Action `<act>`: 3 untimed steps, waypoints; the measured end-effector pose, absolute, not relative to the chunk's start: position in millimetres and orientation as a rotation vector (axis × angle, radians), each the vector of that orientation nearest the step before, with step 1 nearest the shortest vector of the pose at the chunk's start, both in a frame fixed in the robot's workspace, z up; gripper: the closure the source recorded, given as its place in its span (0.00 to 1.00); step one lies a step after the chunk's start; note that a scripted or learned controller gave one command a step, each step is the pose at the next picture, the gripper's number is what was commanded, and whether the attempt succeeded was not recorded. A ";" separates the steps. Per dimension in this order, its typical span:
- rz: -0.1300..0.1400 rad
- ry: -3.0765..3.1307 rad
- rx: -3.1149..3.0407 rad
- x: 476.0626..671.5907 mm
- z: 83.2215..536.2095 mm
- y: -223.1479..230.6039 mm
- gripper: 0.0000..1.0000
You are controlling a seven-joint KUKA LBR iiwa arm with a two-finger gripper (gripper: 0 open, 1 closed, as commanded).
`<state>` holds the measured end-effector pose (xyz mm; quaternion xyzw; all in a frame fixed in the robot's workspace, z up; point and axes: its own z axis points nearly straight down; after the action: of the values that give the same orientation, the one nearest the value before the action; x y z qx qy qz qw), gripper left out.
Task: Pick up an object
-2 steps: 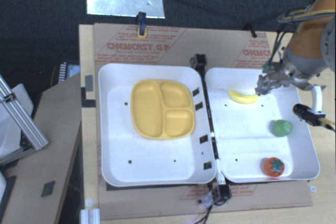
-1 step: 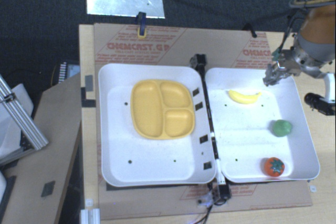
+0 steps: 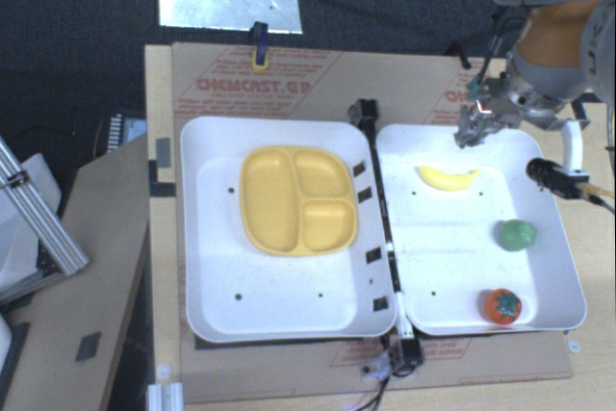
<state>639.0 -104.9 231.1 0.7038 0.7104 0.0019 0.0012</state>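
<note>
Two shallow white plastic bins counted, side by side: left bin (image 3: 207,303), right bin (image 3: 452,303). One yellow three-compartment plastic tray (image 3: 296,200) counted in left bin. Three small items counted in right bin: one yellow banana (image 3: 447,177), one green round ball-like object (image 3: 517,235), one orange-red round object with green patch (image 3: 501,305). One grey robot arm with orange band (image 3: 568,10) counted. One two-finger gripper (image 3: 471,132) counted.

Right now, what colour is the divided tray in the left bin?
Yellow; the divided tray shows clearly in the camera view.
</note>
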 end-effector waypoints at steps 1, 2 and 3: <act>0.004 2.232 2.211 644.8 220.7 -54.3 1.00; 0.004 2.233 2.210 647.8 212.1 1.5 1.00; 0.005 2.232 2.210 658.4 208.2 51.7 1.00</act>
<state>658.4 51.7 208.2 0.7037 0.7105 0.0017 0.0003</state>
